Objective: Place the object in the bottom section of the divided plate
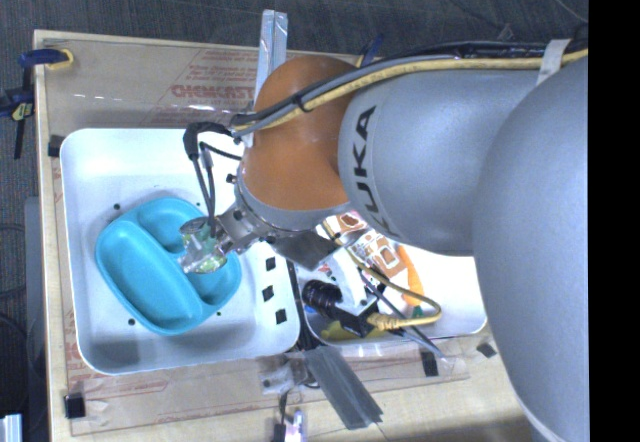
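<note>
Gripper [203, 252] over blue divided plate [165, 265] in left bin [80, 180], at plate's right-hand sections; open or closed — cannot tell; small greenish object at fingertips, grasp unclear

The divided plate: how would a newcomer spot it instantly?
Look at the left white bin. The divided plate lies on its floor, tilted diagonally. It is the only bright turquoise thing there, with raised ridges parting its sections, and the pincer hangs over its right edge.

Black letters reading "KUKA" are running along the grey arm [440, 170], while faded red print on the bench's board [215, 80] is staying illegible.
</note>
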Controlling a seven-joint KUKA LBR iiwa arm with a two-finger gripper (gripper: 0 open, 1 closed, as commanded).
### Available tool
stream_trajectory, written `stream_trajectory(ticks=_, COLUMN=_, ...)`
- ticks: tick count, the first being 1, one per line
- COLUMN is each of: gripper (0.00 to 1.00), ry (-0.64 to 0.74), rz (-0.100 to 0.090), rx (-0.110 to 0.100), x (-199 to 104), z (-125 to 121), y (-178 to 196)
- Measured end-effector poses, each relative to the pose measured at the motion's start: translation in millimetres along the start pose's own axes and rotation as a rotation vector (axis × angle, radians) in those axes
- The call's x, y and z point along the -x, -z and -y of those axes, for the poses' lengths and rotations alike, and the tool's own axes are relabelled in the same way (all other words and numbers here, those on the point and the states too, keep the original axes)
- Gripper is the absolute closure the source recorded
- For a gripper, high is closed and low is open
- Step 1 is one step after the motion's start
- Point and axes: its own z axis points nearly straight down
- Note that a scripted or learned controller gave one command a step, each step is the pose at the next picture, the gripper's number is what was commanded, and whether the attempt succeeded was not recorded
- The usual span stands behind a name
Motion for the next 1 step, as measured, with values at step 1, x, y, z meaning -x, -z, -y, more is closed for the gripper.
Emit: stream_trajectory(ticks=1, gripper=1.0, ry=-0.006, rz=-0.001, rx=-0.006, x=-40.4, z=-18.0, y=-18.0)
